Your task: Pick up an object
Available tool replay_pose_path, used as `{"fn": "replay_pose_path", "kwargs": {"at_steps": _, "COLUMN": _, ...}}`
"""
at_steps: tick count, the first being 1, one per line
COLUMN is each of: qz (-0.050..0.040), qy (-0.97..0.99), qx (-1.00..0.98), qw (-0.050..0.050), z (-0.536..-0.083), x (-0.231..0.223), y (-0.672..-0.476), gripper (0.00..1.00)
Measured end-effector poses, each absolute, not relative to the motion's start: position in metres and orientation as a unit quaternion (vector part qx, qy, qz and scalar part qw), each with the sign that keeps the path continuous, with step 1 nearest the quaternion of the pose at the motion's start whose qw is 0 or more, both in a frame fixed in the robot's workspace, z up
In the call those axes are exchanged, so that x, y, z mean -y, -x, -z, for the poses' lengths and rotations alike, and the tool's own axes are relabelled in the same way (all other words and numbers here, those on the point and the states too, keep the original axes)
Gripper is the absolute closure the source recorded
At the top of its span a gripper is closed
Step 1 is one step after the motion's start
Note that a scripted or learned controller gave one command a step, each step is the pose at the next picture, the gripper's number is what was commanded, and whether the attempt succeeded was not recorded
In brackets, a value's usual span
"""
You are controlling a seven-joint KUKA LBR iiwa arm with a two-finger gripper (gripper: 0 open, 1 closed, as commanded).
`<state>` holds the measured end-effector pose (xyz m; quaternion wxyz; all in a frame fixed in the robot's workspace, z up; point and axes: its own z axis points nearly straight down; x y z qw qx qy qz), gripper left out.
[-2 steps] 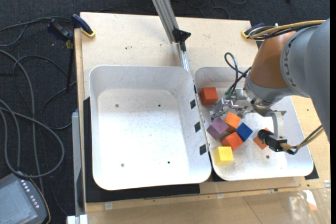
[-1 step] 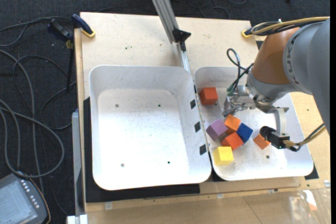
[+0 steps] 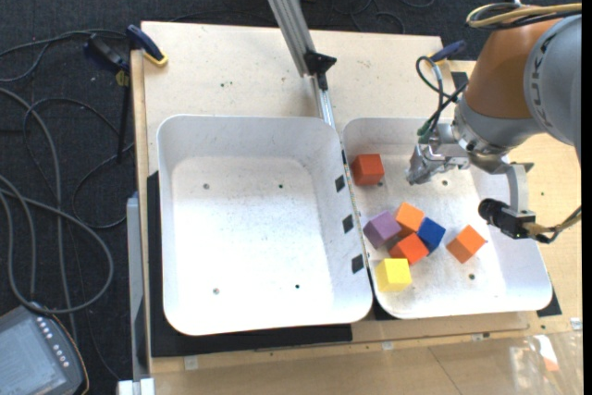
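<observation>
My gripper (image 3: pixel 424 169) hangs over the right bin (image 3: pixel 532 287), in its upper part, and I cannot tell from this slant how it is set or whether it has anything. Nearest candidate is the red-orange cube (image 3: pixel 368 168), sitting alone to the gripper's left, near the wall shared with the left bin (image 3: pixel 176 199). The crowded cluster lies below it: purple cube (image 3: pixel 380 228), orange cube (image 3: pixel 410 217), blue cube (image 3: pixel 431 233), red cube (image 3: pixel 408 247), yellow cube (image 3: pixel 395 273). I'd judge the lone cube the cleaner target, a short sideways shift away.

Two white bins (image 3: pixel 185 143); seven blocks (image 3: pixel 368 168): three orange, two red, one purple, one blue, one yellow... Two white bins (image 3: pixel 185 143) and seven blocks (image 3: pixel 368 168): two red, two orange, purple, blue, yellow.
</observation>
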<state>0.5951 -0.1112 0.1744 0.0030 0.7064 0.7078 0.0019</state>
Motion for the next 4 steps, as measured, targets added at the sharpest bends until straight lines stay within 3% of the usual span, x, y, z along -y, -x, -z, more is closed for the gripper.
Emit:
{"fn": "replay_pose_path", "kwargs": {"at_steps": 2, "qz": -0.0022, "qy": -0.706, "qx": -0.709, "qw": 0.003, "z": -0.279, "x": 0.113, "y": -0.611, "gripper": 1.00}}
{"fn": "replay_pose_path", "kwargs": {"at_steps": 3, "qz": -0.0010, "qy": -0.706, "qx": -0.708, "qw": 0.002, "z": -0.297, "x": 0.112, "y": -0.611, "gripper": 1.00}}
{"fn": "replay_pose_path", "kwargs": {"at_steps": 4, "qz": 0.0000, "qy": -0.704, "qx": -0.710, "qw": -0.001, "z": -0.285, "x": 0.054, "y": -0.590, "gripper": 1.00}}
